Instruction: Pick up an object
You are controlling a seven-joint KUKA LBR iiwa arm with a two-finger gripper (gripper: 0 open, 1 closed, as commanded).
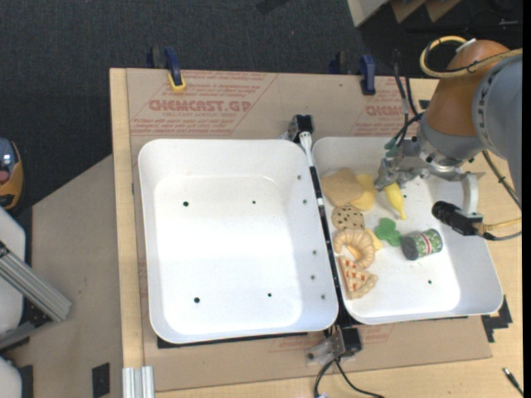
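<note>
grey arm with its orange band is reaching in from the right and is hanging over the right bin (477, 293). its gripper (392, 177) is sitting low over the upper part of that bin, right above a yellow banana-shaped toy (393, 201). whether the gripper is spread, pressed together or pinching anything i cannot tell, since the wrist is covering its tips from above.

toy food is lying in the left half of the right bin. a pale yellow flat piece (345, 185) is resting near the bin's upper left, touching the banana-shaped toy's left side. just below it a brown cookie (348, 218) is lying, then a croissant (355, 245), and below that a pizza slice (361, 278). a green piece (387, 231) is sitting just right of the cookie, and a small can with a green and red label (422, 244) is lying on its side beside it. a black cylinder (452, 215) is hanging off the arm, above the can.

the left bin (158, 160) is sitting beside the right one, their walls touching along the middle.
</note>
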